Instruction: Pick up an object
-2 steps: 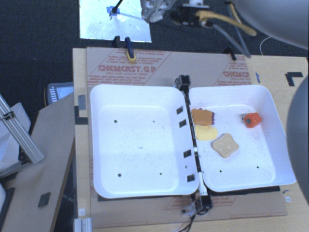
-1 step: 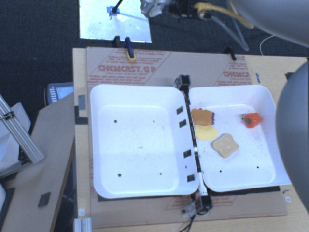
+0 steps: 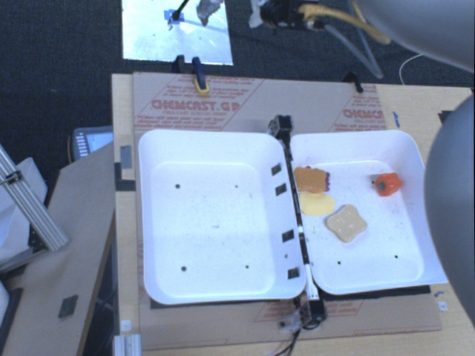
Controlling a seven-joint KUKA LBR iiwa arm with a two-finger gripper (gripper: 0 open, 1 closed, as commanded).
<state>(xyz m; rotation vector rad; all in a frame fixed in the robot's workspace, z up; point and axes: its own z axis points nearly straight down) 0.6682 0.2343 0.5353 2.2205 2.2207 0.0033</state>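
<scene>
While toast (image 3: 346, 223) sits mid-bin, orange item (image 3: 387, 184) nears right bin (image 3: 371, 279) wall.

Dark carpet (image 3: 59, 50), wooden bench (image 3: 122, 95)

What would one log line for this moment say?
arm: right edge | right bin: toast, orange piece, yellow piece, brown piece | nothing picked

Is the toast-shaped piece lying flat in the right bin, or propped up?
Flat: the toast-shaped piece lies face-up on the right bin floor, leaning on nothing.
</scene>
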